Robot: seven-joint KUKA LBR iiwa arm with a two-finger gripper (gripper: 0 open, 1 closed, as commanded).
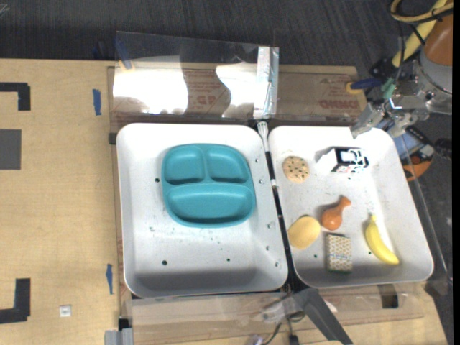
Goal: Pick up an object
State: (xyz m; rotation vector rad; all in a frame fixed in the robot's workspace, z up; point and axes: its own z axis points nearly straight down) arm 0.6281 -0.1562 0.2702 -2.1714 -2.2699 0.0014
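We see two shallow white bins side by side on the tabletop [57, 192], which looks like pale plywood or cardboard marked with black and blue tape. The left bin [136, 257] holds a teal plastic plate [208, 184], rounded-rectangular and moulded into three compartments, lying flat near the bin's middle; the bin floor around it is speckled with small dark marks. The right bin [413, 257] holds the loose objects. At its far left lies a round, speckled tan cookie [295, 168]; just to its right, at the far side, is a small black-and-white item [347, 159] whose form we cannot make out. Nearer the middle sits an orange drumstick-shaped toy [335, 215], touching or almost touching a smooth yellow, lemon-like fruit [304, 231] on its left. Near the front edge stands a small rectangular block [338, 253] with a speckled tan face, and to its right a yellow banana [379, 241] curves along the right side. Behind the bins a clear plastic sheet [194, 85] with a shiny strip stands upright. The claw [384, 117] hangs over the far right corner of the right bin, apart from every object; we cannot tell how it is set.
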